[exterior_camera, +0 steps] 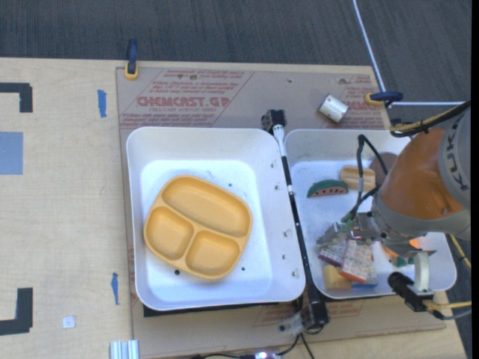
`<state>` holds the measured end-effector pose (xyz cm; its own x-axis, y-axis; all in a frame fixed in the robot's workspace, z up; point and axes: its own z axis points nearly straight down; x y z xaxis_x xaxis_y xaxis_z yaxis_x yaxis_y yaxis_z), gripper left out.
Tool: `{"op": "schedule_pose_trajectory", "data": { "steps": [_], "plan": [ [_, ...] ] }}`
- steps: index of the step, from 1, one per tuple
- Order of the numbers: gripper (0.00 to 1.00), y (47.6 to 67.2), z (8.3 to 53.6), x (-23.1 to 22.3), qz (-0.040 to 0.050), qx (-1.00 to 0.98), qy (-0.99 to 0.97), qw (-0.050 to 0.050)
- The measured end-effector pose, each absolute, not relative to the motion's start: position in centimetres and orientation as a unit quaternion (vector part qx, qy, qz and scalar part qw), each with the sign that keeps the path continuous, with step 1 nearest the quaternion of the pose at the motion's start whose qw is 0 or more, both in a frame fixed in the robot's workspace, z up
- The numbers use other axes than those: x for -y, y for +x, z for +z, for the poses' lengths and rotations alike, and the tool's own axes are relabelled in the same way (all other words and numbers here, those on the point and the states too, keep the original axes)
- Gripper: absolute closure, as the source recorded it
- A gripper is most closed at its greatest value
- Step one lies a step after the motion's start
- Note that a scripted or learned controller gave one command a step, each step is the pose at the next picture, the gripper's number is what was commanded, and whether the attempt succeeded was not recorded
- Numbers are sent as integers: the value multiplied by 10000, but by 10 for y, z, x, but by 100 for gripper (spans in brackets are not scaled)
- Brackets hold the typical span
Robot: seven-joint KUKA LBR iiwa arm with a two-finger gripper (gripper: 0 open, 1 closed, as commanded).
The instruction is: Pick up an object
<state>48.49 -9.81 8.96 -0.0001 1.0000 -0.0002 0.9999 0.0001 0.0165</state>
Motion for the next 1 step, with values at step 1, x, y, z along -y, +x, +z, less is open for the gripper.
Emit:
{"op": "schedule_pose_trajectory", "data": {
  "steps": [1],
  "plan": [
    [100, 488, 102, 100, 73, -7065, 7075, 112]
  ]
}}
